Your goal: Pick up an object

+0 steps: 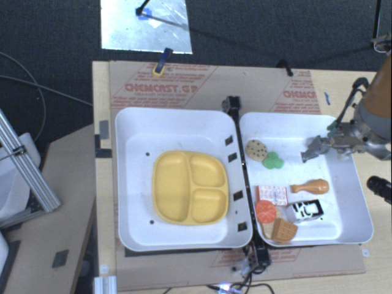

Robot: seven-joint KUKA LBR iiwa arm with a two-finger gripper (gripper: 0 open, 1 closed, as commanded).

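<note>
The right bin (pixel 343 228) holds several toy foods. A chocolate-chip cookie (pixel 256 149) and a green leafy piece (pixel 273 160) lie at its left side. A brown drumstick (pixel 310 187) lies in the middle. Below it are a red-and-white packet (pixel 272 195), a red tomato slice (pixel 266 211), a waffle piece (pixel 283 229) and a black-and-white object (pixel 308 209). My gripper (pixel 310 152) hangs over the bin's upper right part, right of the green piece and above the drumstick. I see nothing held in it.
The left bin (pixel 131 164) holds a yellow divided plate (pixel 188 187). A black divider with clips (pixel 240 164) runs between the bins. Both stand on a cardboard sheet (pixel 184 81). A metal frame (pixel 27 170) stands at the far left.
</note>
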